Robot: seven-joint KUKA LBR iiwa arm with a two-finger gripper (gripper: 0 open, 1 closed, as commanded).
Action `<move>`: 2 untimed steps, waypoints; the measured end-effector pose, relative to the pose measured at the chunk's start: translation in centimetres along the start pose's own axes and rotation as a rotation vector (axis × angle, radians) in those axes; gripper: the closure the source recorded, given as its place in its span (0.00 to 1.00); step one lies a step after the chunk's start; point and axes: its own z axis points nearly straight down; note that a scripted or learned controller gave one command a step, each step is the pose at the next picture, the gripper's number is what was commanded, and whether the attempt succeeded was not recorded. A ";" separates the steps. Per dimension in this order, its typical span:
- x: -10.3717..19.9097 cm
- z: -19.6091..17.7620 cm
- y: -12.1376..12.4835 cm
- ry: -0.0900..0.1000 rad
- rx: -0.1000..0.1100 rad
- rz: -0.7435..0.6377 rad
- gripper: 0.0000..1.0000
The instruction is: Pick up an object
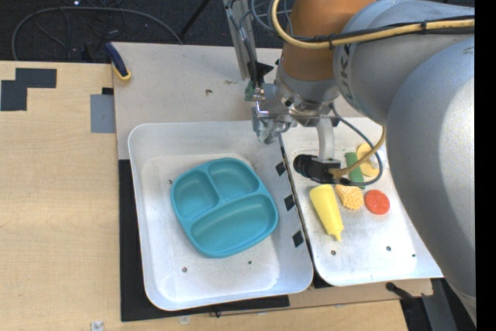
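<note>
The yellow plastic squeeze bottle (328,212) lay just right of the divider between the two shallow white bins (295,198); it looked light, stiff and slick, best gripped across its middle. Above it the two-finger gripper (267,126) hung over the divider's far end, its opening impossible to judge, and the small toys beside the bottle were partly hidden.

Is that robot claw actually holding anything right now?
No. The gripper hangs over the back rim of the left bin with nothing between its fingers; the blue tray lies untouched below.
</note>
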 end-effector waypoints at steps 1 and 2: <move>3.7 0.1 0.4 0.000 0.003 0.002 1.00; 3.7 0.1 0.3 -0.002 0.004 0.001 0.00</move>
